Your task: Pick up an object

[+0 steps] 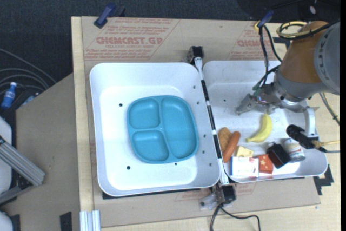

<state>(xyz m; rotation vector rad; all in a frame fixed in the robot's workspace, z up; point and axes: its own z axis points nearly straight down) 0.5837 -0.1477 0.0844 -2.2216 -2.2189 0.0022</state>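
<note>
My gripper (255, 107) hangs over the upper middle of the right bin (227, 76), its fingers open with nothing between them. A yellow banana (263, 129) lies just below and to the right of it, apart from the fingers. Further toward the front lie an orange sausage (231, 146), a brown bread piece (224, 138), a pale yellow cheese slice (244, 152), a red and white box (250, 166), a small black block (278, 155) and a small can (294, 149).
The left bin (108, 84) holds a blue divided plate (162, 128). The two bins meet at a ridge with a black clip (196, 54) at its far end. The grey and orange arm (305, 62) covers the right bin's far right corner.
</note>
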